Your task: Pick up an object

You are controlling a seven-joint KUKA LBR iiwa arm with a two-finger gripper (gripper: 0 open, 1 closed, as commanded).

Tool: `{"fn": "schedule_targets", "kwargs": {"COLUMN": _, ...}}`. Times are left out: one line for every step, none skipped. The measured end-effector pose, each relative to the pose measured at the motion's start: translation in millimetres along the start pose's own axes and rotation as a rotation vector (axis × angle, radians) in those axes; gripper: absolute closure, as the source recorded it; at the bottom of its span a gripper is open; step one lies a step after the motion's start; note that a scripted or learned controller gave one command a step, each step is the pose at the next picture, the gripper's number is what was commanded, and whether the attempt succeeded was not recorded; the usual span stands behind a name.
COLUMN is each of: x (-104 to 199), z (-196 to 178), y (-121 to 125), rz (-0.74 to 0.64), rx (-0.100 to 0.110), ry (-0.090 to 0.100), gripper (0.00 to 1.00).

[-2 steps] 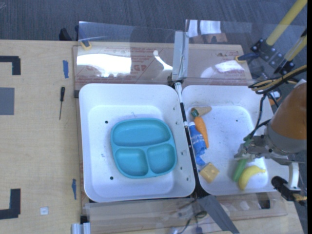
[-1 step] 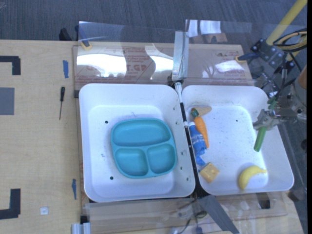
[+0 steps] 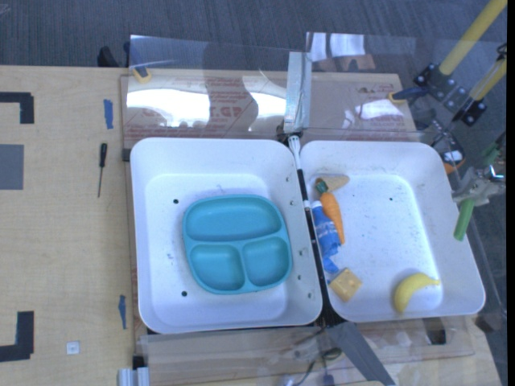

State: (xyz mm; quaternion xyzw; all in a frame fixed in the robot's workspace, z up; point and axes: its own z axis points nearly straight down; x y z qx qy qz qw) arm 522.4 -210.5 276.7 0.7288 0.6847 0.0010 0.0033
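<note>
- You cannot tell from this view whether the tool is open or closed, or whether it holds or touches anything.
- Two white bins sit side by side on the bench. Nothing in either bin is lifted, and every object lies flat on a bin floor.
- The left bin (image 3: 153, 175) holds a teal divided plate (image 3: 237, 244) with three compartments, lying roughly at the centre of the floor.
- The right bin (image 3: 418, 163) holds the smaller objects, most of them along its left wall.
- An orange carrot (image 3: 334, 218) lies lengthwise near that wall, its green top pointing to the far side.
- A blue packet (image 3: 326, 240) lies just left of the carrot, touching it along its side.
- A tan, wedge-like piece (image 3: 336, 182) sits at the far end of the carrot, by its green top.
- A small yellow block (image 3: 346, 284) rests nearer to you than the packet, just beside its near end.
- A yellow banana (image 3: 412, 290) lies in the near right corner, well apart from the other objects.
- Outside the right bin's right rim you see grey metal hardware (image 3: 481, 185) with a green stick (image 3: 461, 219) hanging by it. What it is stays unclear.
</note>
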Motion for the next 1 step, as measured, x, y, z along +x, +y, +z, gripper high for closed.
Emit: {"fn": "schedule_targets", "kwargs": {"x": 45.8, "z": 52.2, "y": -43.9, "rz": -0.166, "rx": 0.009, "ry": 0.005, "gripper": 1.0}}
